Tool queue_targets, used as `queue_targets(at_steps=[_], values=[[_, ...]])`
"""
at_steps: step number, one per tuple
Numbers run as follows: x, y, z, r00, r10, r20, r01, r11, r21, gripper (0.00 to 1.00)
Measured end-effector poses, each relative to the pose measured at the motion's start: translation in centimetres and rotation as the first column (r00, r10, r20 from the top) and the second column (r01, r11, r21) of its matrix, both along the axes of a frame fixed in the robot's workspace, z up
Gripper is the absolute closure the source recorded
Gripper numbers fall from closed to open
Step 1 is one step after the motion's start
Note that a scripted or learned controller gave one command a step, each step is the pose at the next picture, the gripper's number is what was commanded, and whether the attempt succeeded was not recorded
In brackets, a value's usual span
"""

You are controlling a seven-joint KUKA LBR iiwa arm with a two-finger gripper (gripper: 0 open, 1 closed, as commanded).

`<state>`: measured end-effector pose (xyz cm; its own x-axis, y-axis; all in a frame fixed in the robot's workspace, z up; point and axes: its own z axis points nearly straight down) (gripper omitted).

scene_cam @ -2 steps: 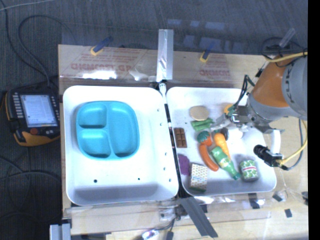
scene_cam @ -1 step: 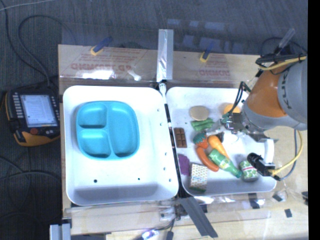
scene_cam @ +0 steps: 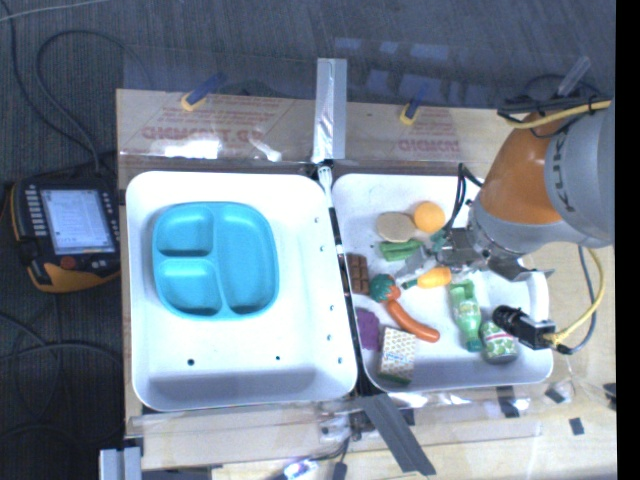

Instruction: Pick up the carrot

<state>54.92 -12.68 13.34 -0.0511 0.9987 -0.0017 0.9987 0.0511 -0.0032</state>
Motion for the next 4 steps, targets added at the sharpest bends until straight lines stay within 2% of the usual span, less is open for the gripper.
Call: queue_targets(at_steps=[1, 2, 3, 4], values=[[0.1, -2.4, -4.5, 0.998, 0.063, 0.009, -0.063, 0.998, 0.001, 0.0], [7.2, -6.2, -4.6, 1.0, -0.003, 0.012, 0.003, 1.0, 0.001, 0.0], [12.0, -7.9, -4.5, 0.977, 0.213, -0.011, -0.213, 0.977, 0.015, 0.0], [12.0, -1.6, 4.0, 0.924, 0.382, 0.0, -0.382, 0.924, 0.0, 0.0]])
